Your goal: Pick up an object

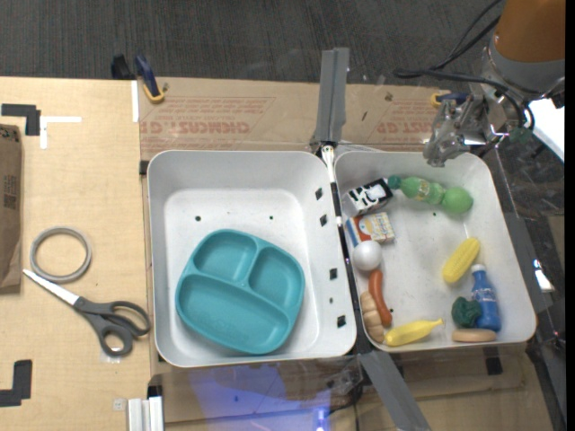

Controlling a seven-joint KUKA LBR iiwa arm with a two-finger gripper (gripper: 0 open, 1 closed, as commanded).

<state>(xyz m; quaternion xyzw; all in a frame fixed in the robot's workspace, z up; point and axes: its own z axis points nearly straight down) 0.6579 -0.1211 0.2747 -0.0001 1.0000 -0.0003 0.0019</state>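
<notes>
My metal two-finger gripper (446, 144) hovers just beyond green plastic caterpillar toy (437, 193), nothing held; finger spread unreadable; pick not begun.

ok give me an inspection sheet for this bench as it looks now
surface: two white bins, left bin, right bin, on a cardboard-covered bench
job's things: right bin holds green toy, corn, banana, white ball, blue bottle
clutter: teal divided plate in left bin; scissors and tape roll on bench
grippers: pincer over right bin's far rim, nothing seen in it
cables: black cables behind the arm
surroundings: dark carpet
</notes>
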